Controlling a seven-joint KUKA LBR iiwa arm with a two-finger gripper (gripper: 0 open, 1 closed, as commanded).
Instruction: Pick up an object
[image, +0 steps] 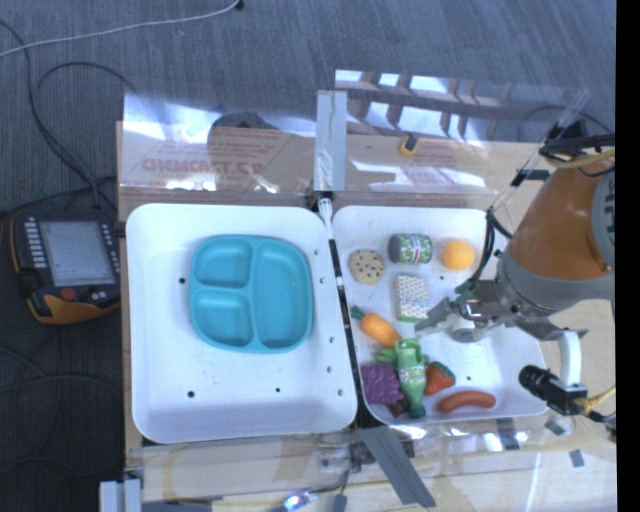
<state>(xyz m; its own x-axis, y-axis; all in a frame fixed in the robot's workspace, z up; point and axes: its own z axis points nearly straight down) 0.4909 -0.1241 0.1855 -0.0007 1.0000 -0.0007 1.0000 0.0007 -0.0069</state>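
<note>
Over the right bin (500, 225) the grey arm (560, 240) with its orange band reaches in from the right, and the hand (455, 318) hovers low near the middle of that bin, its fingers (437, 318) spread apart with nothing between them — open and holding nothing. Just left of the fingertips sits a pale waffle block (412, 296), its long axis running up and down the view, top edge toward the far wall. Below and left of it lies an orange carrot (377, 327), long axis slanted, green tip toward the upper left near the divider, fat end toward the lower right. Next down, a green bottle (410, 365) lies nearly upright in the view, tilting slightly, with its lower end toward the near wall. It touches a purple bunch of grapes (380, 384) on its left and a red strawberry (438, 378) on its right. Along the near wall, a red sausage (466, 402) lies almost level, long axis left to right. At the far end, a round cookie (366, 265) sits by the divider, a dark green can (409, 248) lies on its side with its axis left to right, and an orange ball (458, 254) sits just beside it on the right. Over in the left bin (160, 380), a blue divided plate (250, 292) rests in the middle. Off the tabletop, far left, a teach pendant (65, 265) lies on the floor.
</note>
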